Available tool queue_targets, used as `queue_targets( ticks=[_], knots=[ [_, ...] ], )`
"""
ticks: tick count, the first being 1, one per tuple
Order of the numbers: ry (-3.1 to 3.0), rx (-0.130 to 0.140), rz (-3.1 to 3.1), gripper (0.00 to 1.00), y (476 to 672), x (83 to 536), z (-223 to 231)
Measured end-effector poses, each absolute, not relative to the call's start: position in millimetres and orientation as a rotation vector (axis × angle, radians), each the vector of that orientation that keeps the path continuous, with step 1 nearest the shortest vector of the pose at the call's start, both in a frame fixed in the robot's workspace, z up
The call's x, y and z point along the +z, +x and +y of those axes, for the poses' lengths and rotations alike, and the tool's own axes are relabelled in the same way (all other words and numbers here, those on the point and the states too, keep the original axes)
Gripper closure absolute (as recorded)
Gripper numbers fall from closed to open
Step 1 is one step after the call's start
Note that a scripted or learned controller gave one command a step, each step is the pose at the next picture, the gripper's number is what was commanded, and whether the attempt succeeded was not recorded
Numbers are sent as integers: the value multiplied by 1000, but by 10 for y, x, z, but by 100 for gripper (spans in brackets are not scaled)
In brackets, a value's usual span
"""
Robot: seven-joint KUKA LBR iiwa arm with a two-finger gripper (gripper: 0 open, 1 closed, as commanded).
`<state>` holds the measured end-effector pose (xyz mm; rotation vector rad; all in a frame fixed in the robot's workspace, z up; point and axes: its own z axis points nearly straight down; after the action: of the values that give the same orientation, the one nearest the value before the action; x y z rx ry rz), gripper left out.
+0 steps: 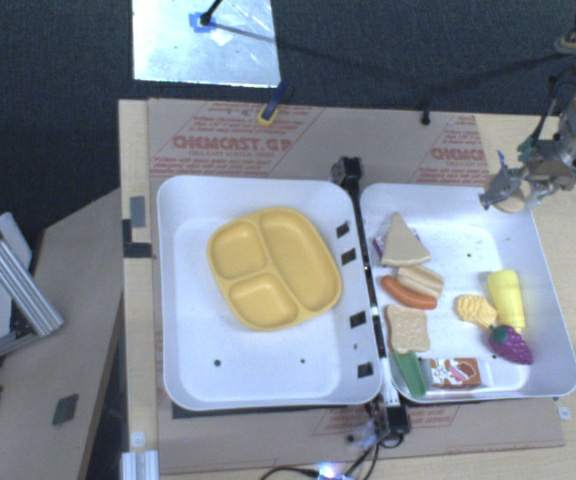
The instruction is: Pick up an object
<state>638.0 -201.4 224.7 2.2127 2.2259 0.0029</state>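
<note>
The right bin (553,298) holds several toy foods: a triangular sandwich (403,240), a hot dog (414,286), a bread slice (408,329), a green piece (405,372), a red and white packet (454,372), an orange-yellow piece (476,310), a yellow block (506,295) and purple grapes (511,344). My gripper (509,185) hangs over that bin's far right corner, well away from all of them. A small tan round shape sits right under it; I cannot tell what it is.
The left bin (183,298) holds a yellow divided plate (273,266). A black divider with clips (360,268) runs between the bins. A shiny metal sheet (206,28) lies beyond the bench, and a cable crosses the dark floor behind.
</note>
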Motion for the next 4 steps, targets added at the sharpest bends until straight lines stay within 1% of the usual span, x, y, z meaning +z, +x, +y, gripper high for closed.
queue_targets(
  ticks=[2,3,4],
  knots=[
    [2213,1,2231,100,6067,2397,-1032],
    [2214,1,2229,100,6078,2350,-504],
    [2214,-1,2232,100,5973,2178,-94]
  ],
)
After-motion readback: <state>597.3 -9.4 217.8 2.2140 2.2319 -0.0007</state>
